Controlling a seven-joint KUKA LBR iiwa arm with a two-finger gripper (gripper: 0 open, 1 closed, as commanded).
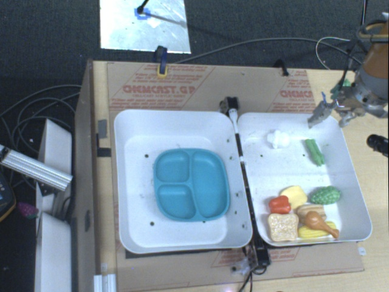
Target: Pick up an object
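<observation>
Toy food crowded the right bin's (358,190) near corner while the gripper (331,114) hovered over its far edge, fingers spread, pinching nothing. Between them, alone, lay a green bean (314,151), seemingly light, stiff and smooth, probably best gripped across its narrow middle.
</observation>
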